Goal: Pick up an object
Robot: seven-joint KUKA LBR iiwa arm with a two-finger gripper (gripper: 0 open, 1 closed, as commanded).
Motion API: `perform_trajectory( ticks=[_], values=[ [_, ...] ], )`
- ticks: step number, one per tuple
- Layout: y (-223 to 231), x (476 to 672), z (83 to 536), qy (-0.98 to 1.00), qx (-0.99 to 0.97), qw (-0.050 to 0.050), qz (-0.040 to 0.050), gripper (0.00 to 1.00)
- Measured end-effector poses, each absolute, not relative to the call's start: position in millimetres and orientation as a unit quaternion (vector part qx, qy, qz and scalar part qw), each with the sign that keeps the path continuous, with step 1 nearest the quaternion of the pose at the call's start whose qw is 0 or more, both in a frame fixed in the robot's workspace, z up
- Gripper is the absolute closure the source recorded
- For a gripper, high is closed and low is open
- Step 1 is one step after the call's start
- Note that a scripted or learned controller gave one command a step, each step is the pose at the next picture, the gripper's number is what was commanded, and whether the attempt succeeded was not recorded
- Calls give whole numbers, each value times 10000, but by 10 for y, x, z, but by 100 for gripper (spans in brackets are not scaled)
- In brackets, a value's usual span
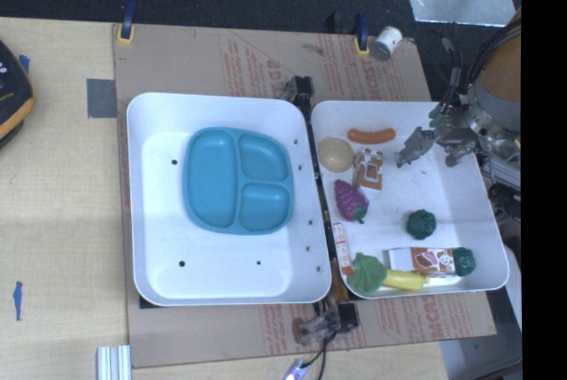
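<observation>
Overhead, claw (431, 148) above right bin (461, 210)

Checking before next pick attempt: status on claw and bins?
Claw over right bin, upper right, holding nothing. Nearest items: sausage, green ball. Blue tray in left bin. Nothing blocking.

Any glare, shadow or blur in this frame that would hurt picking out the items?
Camera view: lighting is even and the white bins read bright without washing out the blue plate; a soft shadow runs along the left bin's inner left wall; small items such as the sausage are soft but separable; the hand looks slightly blurred against the right bin.
</observation>
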State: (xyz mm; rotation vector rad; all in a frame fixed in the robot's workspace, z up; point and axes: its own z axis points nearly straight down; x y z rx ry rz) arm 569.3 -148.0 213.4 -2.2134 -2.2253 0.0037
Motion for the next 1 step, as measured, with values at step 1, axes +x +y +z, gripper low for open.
perform_trajectory(
  ticks=[1],
  values=[
    [-1961,5147,1913,-7085,-7057,7,18,0]
  ],
)
